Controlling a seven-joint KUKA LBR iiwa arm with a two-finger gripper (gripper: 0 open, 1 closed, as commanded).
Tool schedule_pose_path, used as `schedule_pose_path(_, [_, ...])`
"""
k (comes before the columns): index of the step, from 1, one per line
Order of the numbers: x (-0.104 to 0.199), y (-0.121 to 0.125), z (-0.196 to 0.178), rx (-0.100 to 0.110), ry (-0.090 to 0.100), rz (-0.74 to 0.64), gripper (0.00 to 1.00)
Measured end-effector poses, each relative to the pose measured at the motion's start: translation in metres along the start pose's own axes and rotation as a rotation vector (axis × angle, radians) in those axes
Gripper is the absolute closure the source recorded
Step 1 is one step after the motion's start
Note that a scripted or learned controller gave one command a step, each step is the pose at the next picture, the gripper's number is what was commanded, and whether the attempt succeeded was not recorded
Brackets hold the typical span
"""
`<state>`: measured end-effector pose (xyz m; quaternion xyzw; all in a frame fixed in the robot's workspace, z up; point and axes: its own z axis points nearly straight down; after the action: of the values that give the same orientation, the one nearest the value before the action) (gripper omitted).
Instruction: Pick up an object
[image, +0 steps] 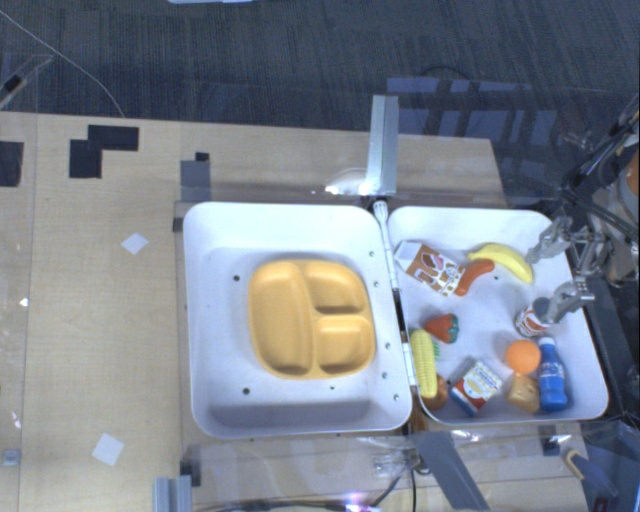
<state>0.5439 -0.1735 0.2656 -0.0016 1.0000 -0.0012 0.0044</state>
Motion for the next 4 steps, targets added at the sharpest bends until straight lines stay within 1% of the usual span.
schedule_pose_path(1, [-0.053,-0.031,0.106,-0.001,0.007,0.382,0.00])
schedule_pose_path(2, [-0.056,-0.031,0.177,0.000,-0.004,0.620,0.00])
schedule_pose_path(3, [-0.088,0.002,0.179,0.004,0.010,0.921,0.00])
schedule_pose_path(4, [-0.052,0.026,0.177,-0.002,-0.002,0.708,0.00])
